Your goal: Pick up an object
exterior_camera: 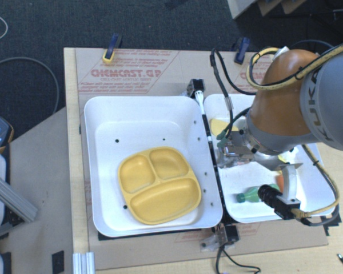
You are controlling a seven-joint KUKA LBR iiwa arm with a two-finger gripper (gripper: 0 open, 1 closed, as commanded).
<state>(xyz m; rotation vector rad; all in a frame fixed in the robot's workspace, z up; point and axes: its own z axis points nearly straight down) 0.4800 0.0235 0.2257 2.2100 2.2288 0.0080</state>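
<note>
Looming closest to us, the grey arm with its orange band [286, 90] covers much of the right white bin [317, 178]. At left, a yellow three-compartment plastic tray [159, 184] lies flat in the left white bin [97, 153]. Rightward, a small green object [248, 196] sits near the front wall; a blind descent could miss it.

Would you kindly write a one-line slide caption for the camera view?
KUKA arm reaches over the right bin above a green object; a yellow divided tray lies in the left bin.
</note>
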